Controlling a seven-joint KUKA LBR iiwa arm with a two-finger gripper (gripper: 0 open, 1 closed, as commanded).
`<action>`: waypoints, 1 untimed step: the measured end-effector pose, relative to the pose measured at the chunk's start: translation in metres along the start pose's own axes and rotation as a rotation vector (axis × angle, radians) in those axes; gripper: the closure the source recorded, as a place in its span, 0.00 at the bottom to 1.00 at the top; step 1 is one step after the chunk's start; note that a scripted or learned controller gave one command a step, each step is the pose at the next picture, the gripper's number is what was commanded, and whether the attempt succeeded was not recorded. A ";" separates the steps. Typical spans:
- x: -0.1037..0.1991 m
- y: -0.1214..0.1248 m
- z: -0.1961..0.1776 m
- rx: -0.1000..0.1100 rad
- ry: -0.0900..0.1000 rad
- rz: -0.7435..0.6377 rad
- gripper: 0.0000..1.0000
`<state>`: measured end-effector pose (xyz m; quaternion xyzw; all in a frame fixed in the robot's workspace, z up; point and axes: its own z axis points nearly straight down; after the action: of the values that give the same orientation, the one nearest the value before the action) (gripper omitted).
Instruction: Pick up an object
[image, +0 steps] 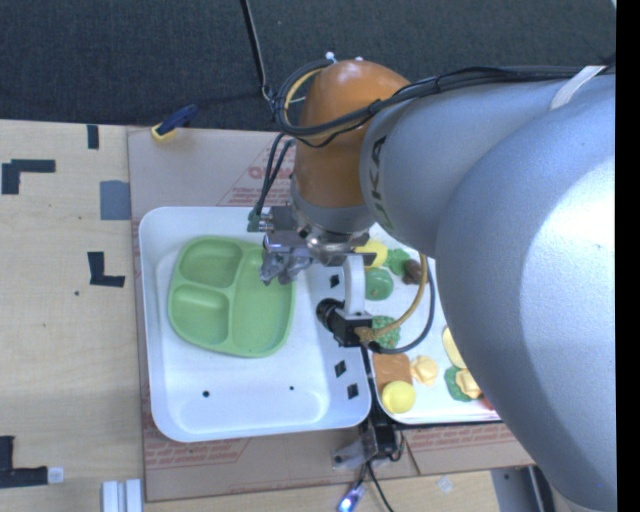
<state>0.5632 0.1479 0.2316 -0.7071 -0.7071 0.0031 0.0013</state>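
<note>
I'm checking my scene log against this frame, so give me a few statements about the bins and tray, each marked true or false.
1. The green tray lies in the left bin. True.
2. The tray has a single compartment. False: ridges divide it into several.
3. The gripper is at the tray's right edge. True.
4. A yellow ball sits in the left bin. False: it is in the right bin.
5. The arm's band is blue. False: orange.

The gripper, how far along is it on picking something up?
Done: the arm has reached over the bins, with the gripper at the green tray's right edge in the left bin. In hand: nothing visible between its fingers. Left: grasping and lifting; toy food sits in the right bin.
</note>
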 end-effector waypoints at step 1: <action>-0.076 0.024 -0.044 -0.010 0.000 0.006 1.00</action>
<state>0.5873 0.0725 0.2760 -0.7093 -0.7049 -0.0002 -0.0023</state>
